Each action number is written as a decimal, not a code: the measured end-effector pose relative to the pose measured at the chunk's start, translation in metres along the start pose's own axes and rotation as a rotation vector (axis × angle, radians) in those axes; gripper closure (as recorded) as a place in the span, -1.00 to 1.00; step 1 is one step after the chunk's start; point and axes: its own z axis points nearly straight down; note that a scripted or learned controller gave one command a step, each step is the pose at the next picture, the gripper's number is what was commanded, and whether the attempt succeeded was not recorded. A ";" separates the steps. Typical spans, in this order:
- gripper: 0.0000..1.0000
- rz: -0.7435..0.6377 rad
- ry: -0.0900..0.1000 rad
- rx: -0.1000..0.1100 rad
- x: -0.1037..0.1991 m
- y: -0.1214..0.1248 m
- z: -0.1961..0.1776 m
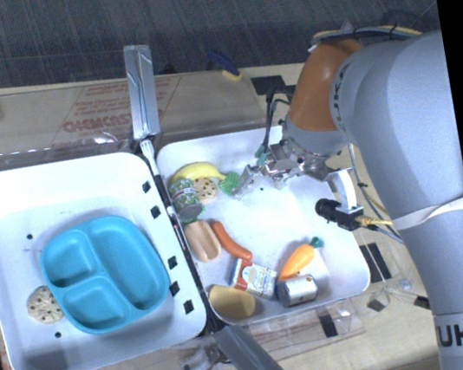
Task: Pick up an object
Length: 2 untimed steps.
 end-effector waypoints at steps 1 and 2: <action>-1.00 -0.034 0.003 0.006 0.025 -0.095 0.001; -1.00 -0.060 0.004 0.006 0.083 -0.111 0.002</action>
